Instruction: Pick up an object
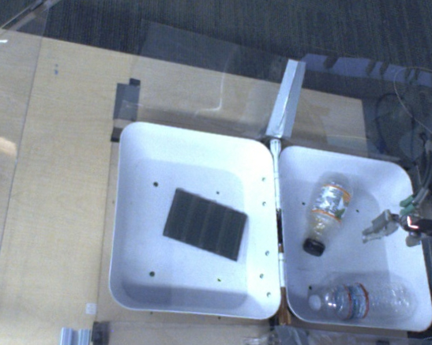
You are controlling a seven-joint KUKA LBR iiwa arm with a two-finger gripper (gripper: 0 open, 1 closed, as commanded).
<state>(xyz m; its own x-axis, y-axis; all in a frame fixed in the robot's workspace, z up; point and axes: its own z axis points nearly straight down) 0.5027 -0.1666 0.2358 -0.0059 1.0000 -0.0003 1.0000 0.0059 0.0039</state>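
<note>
Two clear plastic bottles sit in the right-hand bin, and the claw hangs at that bin's right edge, at the right of the frame, with nothing between its fingers. One finger juts out to the left over the white floor; the second is lost against the wrist hardware, so I cannot tell whether the claw is spread or pressed together.

Nearest to it, to the left, lies the small crumpled bottle with an orange label and a dark cap pointing toward the bottom of the frame. Further down, near the lower wall of the right bin, lies the larger bottle with a blue label, on its side, white cap to the left.

Across the divider, in the left bin, a dark ribbed rectangular pad lies flat, well apart from the claw.

Now the risks, as I judge them. Both bottles are round, slick and light: a closing finger could nudge one and send it rolling. The crumpled one may buckle and squirt out of a pinch. The big one lies near the wall, leaving little room for a finger. The flat pad offers hardly any edge to catch.
</note>
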